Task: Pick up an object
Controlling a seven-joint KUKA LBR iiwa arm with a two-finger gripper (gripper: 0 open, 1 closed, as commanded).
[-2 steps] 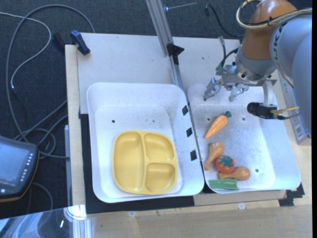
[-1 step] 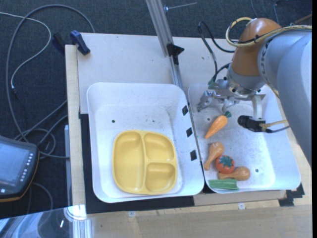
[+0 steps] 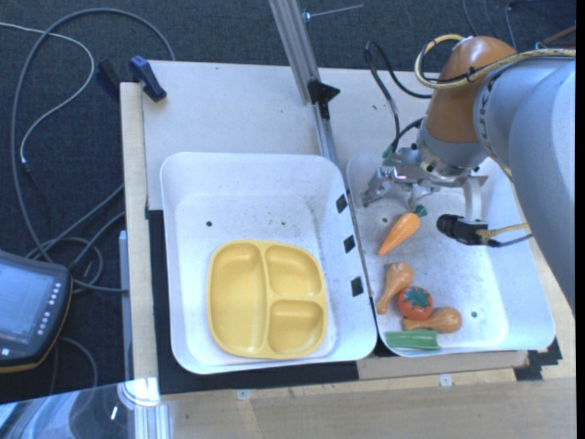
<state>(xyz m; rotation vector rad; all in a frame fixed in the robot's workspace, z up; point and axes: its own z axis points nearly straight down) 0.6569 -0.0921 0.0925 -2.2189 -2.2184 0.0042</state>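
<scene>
- Bench [image 3: 228, 117]: you see pale top, dark carpet around, cables far left.
- Left bin [image 3: 247, 186]: yellow tray [image 3: 267, 297].
- Right bin [image 3: 489, 286]: carrot [image 3: 399, 231], tomato [image 3: 414, 301].
- Gripper [image 3: 402, 186]: above carrot.
- No legible writing.

Orange carrot [image 3: 399, 233] lying tilted mid-bin, tan squash [image 3: 394, 284] below it, red tomato [image 3: 414, 302] touching butternut [image 3: 443, 319], green pod [image 3: 411, 339] at the front rim.

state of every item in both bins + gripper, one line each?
yellow divided plate: flat in left bin, compartments bare
carrot: lying in right bin, just below the gripper
gripper: low over right bin's far end, nothing seen held
tomato: resting against two tan gourd-shaped pieces
tan gourd-shaped pieces: lying flat
green vegetable: lying along the bin's near rim
</scene>
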